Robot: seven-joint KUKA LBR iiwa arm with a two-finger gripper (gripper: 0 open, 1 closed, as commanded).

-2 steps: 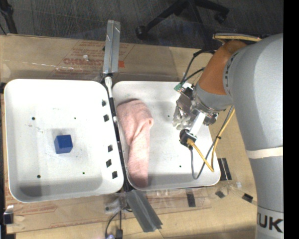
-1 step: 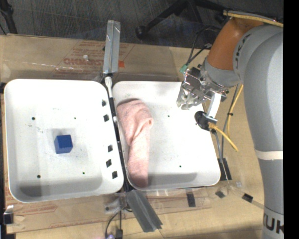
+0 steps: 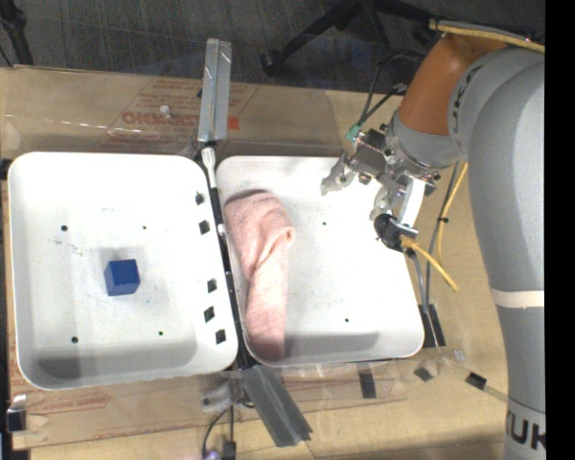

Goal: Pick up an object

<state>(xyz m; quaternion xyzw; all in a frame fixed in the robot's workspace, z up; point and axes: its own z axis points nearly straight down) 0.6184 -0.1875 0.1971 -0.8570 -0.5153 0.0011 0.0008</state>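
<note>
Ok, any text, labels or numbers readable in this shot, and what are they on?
"KU": white letters, cut off by the frame's bottom edge, on the grey arm.
Red print on the brown board behind the bins: too faint and blurred to read.
No readable markings on the blue cube or pink cloth.

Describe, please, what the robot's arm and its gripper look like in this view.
The arm is thick, rounded and light grey, with an orange band above the wrist and dark lettering low on its side. The gripper is a small metallic assembly with black parts. Black, green and yellow cables run around the wrist.
</note>
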